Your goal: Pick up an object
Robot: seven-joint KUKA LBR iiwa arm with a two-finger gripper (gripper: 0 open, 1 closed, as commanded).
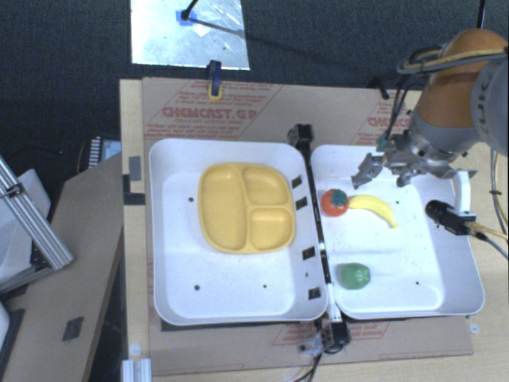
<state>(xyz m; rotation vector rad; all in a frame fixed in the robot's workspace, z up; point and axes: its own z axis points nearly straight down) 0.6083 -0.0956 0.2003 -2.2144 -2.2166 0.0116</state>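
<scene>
Grey metal hand (386, 173) spread above curved yellow banana (375, 208).

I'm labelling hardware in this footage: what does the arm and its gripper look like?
The arm is grey with a rounded orange band above the wrist, and thin dark cables loop along that band. Its gripper is a grey metal two-finger unit with a small teal spot near its base.

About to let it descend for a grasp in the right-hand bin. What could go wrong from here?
1. The tomato and banana lie touching, so closing on one may nudge or drag the other.
2. The gripper, open, hangs above the banana near the right bin's back wall; a descent off-target could clip it.
</scene>
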